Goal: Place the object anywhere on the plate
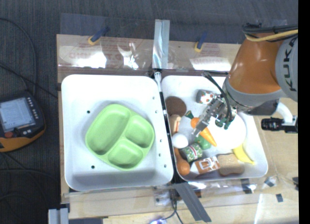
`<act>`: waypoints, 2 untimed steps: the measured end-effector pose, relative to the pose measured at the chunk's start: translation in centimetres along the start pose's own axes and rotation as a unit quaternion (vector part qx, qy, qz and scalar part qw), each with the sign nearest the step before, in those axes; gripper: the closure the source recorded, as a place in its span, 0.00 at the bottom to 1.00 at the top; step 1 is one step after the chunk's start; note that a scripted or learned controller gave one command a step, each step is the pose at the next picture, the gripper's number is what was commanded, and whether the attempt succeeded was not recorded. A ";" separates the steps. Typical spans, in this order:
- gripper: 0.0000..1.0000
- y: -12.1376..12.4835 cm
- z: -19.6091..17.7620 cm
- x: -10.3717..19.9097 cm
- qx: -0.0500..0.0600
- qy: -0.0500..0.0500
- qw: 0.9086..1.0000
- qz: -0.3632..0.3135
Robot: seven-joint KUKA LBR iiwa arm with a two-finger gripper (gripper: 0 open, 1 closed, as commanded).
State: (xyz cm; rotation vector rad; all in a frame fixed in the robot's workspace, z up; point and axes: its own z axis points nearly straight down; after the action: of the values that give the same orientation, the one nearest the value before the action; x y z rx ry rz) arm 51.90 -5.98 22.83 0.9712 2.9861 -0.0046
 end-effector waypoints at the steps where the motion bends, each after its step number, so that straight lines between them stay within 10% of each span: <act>1: 1.00 4.5 4.6 3.7 0.000 0.003 1.000 -0.016; 2: 1.00 11.0 4.0 6.9 -0.001 0.002 1.000 0.020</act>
State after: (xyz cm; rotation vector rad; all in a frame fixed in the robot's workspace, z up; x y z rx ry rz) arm 52.79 7.02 18.84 1.0323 2.9691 -0.0008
